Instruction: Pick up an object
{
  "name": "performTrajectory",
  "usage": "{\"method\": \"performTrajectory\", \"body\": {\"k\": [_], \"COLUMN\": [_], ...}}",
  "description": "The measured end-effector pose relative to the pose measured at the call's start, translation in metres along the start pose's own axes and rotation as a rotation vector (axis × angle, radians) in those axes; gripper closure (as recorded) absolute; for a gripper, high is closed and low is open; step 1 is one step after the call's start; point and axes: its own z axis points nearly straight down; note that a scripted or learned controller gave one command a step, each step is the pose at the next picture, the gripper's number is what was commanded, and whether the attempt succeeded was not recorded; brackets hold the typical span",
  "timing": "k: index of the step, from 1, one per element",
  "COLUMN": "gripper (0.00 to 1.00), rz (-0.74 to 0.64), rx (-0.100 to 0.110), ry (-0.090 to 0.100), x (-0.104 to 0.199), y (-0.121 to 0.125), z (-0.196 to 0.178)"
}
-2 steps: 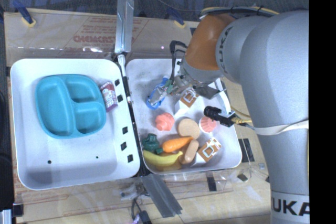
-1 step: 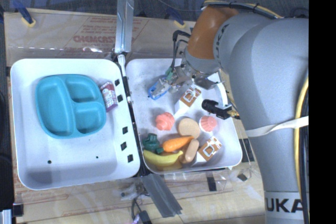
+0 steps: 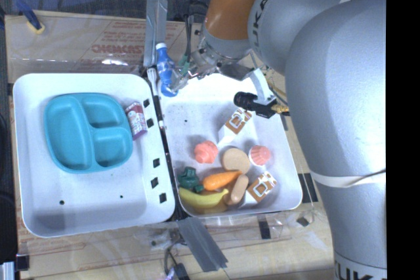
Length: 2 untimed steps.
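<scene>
Hand (image 3: pixel 187 69) at far-left corner of right bin (image 3: pixel 289 170), over the divider rim, just beside a blue-and-white bottle-like item (image 3: pixel 164 72); grip state cannot tell. Toy carrot (image 3: pixel 220 179), banana (image 3: pixel 202 199), pink shell-like pieces (image 3: pixel 206 151), bread roll (image 3: pixel 235 160) clustered at near end of right bin. Blue divided tray (image 3: pixel 88 131) and small dark-red can (image 3: pixel 136 120) left of right bin, in left bin (image 3: pixel 39 206).

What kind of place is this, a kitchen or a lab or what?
Most likely a robotics lab bench for grasping trials, not a kitchen: a grey KUKA arm reaches over two white bins, and the food looks like plastic toys.
</scene>
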Motion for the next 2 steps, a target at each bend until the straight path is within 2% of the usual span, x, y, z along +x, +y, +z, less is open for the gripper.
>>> {"method": "performTrajectory", "body": {"k": [1,2], "gripper": [1.0,1.0], "rz": [-0.004,0.344], "rx": [0.003,0.014], "ry": [0.0,0.002], "x": [0.0,0.032], "y": [0.0,-0.037], "z": [-0.008,0.0]}}
